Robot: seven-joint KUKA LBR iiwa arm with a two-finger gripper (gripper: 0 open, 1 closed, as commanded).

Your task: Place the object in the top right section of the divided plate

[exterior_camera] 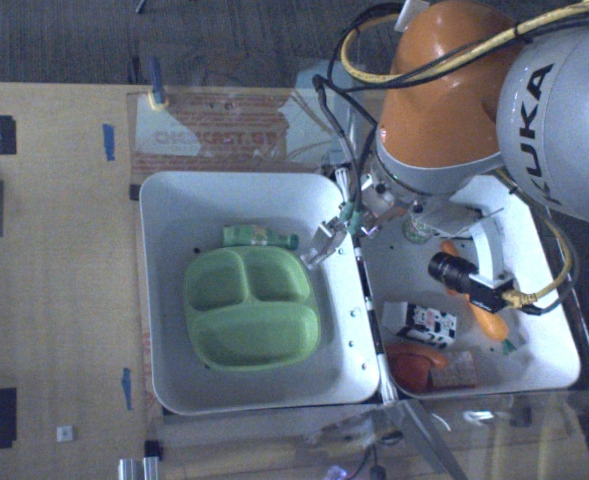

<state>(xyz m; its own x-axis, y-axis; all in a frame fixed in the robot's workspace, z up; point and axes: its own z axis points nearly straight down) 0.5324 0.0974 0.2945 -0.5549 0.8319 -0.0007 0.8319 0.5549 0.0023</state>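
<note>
A green divided plate [252, 308] lies in the middle of the left bin [164, 268], its two small sections toward the back. A small green tube-shaped object [259, 236] lies flat on the bin floor just behind the plate's back edge, touching no section. My gripper [321, 245] hangs over the left bin's right side, to the right of the green object and a short gap from it. Its metal fingers [329, 231] stand open with nothing between them.
The right bin [564, 358] holds an orange carrot-like piece [489, 321], a black-and-white box [430, 320], a red item [412, 364] and a brownish packet [456, 370]. The arm's bulk covers that bin's back part. A cardboard sheet [214, 136] lies behind the left bin.
</note>
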